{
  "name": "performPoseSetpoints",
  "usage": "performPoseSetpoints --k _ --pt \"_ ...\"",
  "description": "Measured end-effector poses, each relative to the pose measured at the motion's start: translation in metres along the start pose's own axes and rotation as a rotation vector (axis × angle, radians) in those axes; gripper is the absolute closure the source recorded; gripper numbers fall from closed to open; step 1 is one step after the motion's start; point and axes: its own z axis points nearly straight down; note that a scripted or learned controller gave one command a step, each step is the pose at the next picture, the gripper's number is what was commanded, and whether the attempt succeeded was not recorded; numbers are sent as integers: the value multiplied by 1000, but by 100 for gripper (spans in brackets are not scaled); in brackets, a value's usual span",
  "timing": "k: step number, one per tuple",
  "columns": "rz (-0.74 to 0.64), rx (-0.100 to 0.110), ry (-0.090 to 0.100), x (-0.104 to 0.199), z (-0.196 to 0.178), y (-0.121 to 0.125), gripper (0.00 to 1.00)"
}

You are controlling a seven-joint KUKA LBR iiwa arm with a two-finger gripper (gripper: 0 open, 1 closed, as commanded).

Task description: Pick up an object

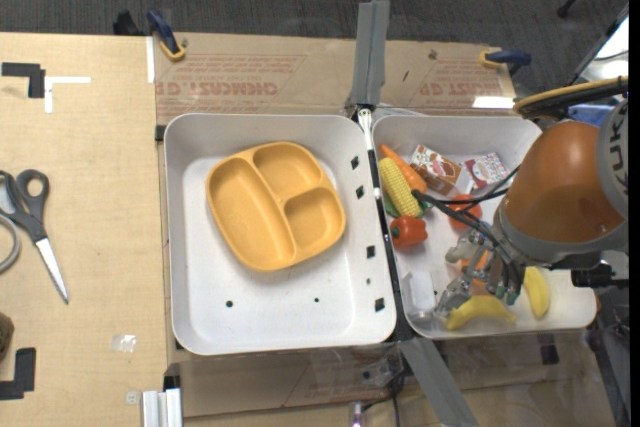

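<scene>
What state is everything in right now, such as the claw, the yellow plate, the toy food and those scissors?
Claw: low in the right bin, over a banana; grip unclear.
Divided plate: upright, nothing in it.
Corn: lying flat.
Tomato: resting beside the corn.
Scissors: blades closed, on the bench.

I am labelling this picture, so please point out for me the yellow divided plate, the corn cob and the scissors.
yellow divided plate (262,215): camera view, on the ridge between its compartments.
corn cob (399,187): camera view, on the middle of the yellow kernels.
scissors (38,225): camera view, near the pivot, below the grey handles.
</scene>
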Motion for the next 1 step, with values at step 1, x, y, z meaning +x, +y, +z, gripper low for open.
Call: performPoseSetpoints --k 1 --pt "127 -1 -3 -54 -1 24 0"
